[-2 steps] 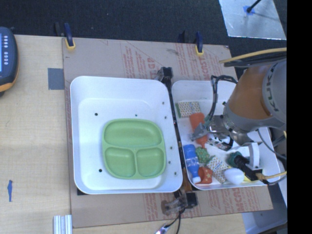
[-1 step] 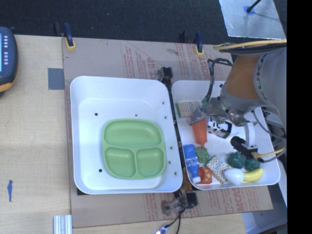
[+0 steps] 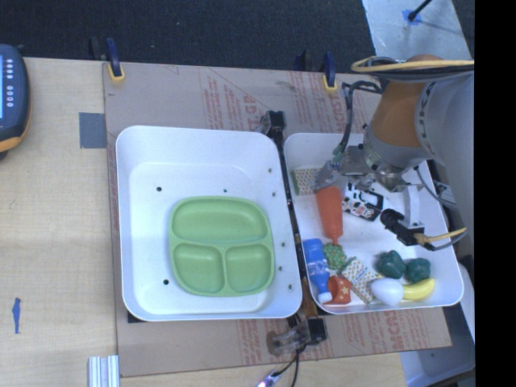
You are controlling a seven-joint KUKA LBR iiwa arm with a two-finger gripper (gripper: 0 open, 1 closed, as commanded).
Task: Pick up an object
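Two shallow white bins sit side by side on the surface (image 3: 56,240), seen from the overhead camera view. Left bin (image 3: 137,216): contains a green divided tray (image 3: 221,244) with three compartments, lying flat near the bin's centre. Right bin (image 3: 451,289): contains the loose objects. An orange carrot-shaped item (image 3: 330,214) lies roughly upright in the picture along the bin's left half. A blue bottle (image 3: 315,266) lies just beside the bin's left wall, below the carrot-shaped item. A black-and-white patterned item (image 3: 360,205) rests just to the right of the carrot-shaped item. Along the near edge lie a dark green item (image 3: 392,263), a second green item (image 3: 418,269), a white egg-shaped item (image 3: 387,292) and a yellow banana-shaped item (image 3: 419,290), grouped close together.

The arm (image 3: 419,115) enters from the right and hangs over the upper part of the right bin. The gripper (image 3: 348,168) is positioned just above the top of the carrot-shaped item. Finger separation cannot be determined, and no object is visibly between the fingers.
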